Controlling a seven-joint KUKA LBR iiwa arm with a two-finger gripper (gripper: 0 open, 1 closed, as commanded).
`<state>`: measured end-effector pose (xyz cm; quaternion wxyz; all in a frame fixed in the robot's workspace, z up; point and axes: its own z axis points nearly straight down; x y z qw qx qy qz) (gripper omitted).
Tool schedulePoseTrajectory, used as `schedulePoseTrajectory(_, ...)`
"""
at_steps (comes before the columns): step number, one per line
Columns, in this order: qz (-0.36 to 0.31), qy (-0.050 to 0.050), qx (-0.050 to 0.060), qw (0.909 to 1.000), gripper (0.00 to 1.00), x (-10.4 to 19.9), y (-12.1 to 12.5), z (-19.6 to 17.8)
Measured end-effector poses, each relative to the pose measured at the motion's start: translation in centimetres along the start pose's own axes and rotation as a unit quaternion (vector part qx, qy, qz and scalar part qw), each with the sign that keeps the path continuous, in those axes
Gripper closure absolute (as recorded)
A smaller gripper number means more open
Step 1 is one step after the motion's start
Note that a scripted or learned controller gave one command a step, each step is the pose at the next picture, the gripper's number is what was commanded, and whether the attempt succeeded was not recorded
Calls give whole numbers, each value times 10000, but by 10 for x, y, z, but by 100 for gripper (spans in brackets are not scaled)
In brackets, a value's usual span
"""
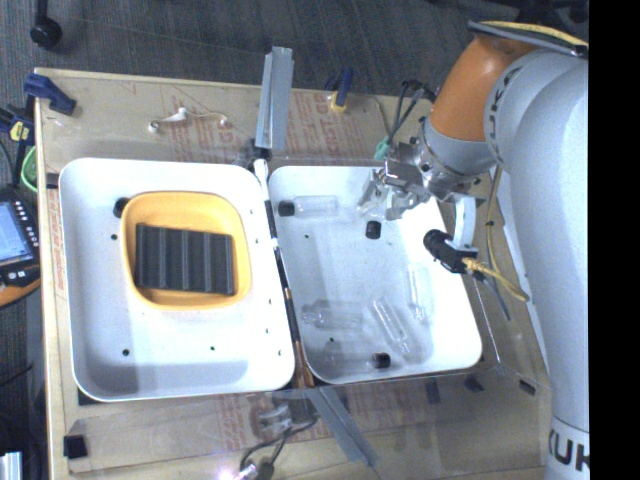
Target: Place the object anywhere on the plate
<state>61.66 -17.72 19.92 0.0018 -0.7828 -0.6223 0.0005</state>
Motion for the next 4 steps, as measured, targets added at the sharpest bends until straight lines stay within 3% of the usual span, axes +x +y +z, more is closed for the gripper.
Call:
schedulePoseTrajectory(1, -252, 1, 2, 9997, 100, 89, -12, -11)
schedulePoseTrajectory(2, -1359, -10, -8, 9907, 100, 172, 1, 1)
schedulePoseTrajectory(3, -2170, -14, 15, 9762, 100, 200, -20, 9)
schedulePoseTrajectory(4, -2166, -15, 13, 9763, 0, 199, -19, 9)
